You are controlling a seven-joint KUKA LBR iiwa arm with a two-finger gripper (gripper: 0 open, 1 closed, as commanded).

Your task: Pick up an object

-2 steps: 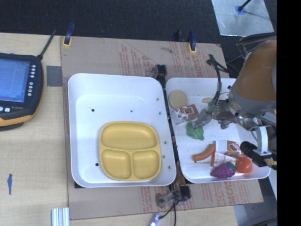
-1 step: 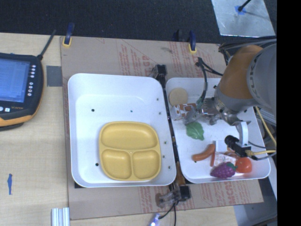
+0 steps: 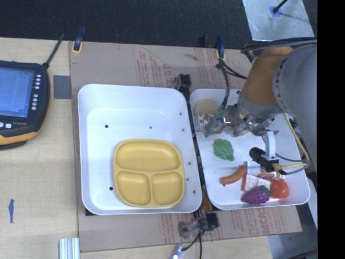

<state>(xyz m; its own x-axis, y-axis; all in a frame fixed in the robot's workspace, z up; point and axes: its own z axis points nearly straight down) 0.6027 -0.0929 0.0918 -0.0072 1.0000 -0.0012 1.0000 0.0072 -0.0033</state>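
Observation:
My gripper hangs low over the far left part of the right bin, the grey arm with its orange band reaching in from the right. Just in front of it lies a green leafy toy. A beige round thing sits by the bin's far left corner, beside the gripper. Toward the front of this bin lie an orange sausage-like piece, a bunch of purple grapes, a red tomato and a white and orange packet.
The left bin holds a yellow divided plate in its front half. A tablet with an orange rim lies at the far left of the bench. Cables and clamps sit between the bins.

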